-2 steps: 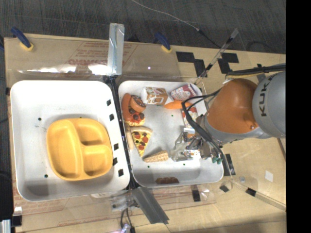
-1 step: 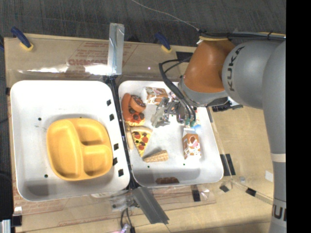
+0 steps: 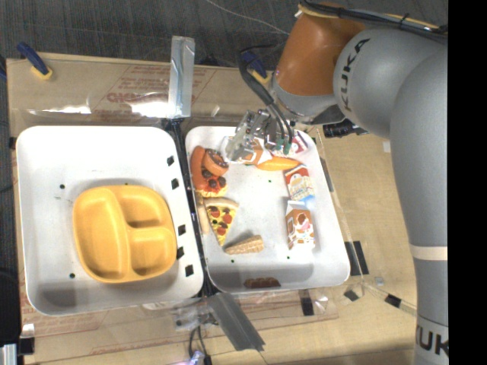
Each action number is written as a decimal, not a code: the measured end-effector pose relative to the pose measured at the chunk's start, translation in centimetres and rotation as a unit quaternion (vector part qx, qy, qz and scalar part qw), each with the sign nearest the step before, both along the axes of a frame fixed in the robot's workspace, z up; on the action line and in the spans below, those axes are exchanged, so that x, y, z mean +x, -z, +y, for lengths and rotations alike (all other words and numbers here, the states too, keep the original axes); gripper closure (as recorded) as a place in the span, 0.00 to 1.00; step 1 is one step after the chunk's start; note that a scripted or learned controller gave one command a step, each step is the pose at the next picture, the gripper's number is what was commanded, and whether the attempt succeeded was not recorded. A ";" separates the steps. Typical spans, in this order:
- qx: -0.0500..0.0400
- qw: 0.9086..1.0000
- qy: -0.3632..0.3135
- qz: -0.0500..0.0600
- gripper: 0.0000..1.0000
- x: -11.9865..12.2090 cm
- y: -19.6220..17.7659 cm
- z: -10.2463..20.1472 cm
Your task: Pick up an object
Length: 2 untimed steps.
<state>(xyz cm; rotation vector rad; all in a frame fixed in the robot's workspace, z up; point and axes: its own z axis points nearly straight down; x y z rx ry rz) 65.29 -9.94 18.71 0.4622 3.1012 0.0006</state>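
Observation:
My gripper [image 3: 242, 144] hangs low over the back of the right bin [image 3: 327, 257], just right of a hot dog toy [image 3: 208, 170] and left of an orange carrot-like piece [image 3: 278, 163]. Its metal fingers point down-left toward the hot dog's top end, and I see nothing between them. In the same bin lie a pizza slice [image 3: 221, 217], a tan wafer piece [image 3: 245, 244] and two small cartons [image 3: 299, 184] [image 3: 301, 227]. A flat brown item [image 3: 262, 283] rests at the bin's front wall.
The left bin [image 3: 46, 158] holds a yellow divided tray [image 3: 124, 232]. A grey divider strip [image 3: 182, 82] stands between the bins at the back. The arm's orange band [image 3: 316, 48] and grey body fill the upper right.

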 end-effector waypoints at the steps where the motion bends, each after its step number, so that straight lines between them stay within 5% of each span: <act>1: -0.001 0.996 -0.086 0.003 1.00 -1.4 2.4 -5.7; 2: -0.002 0.995 -0.095 -0.004 1.00 -1.2 -9.4 -3.5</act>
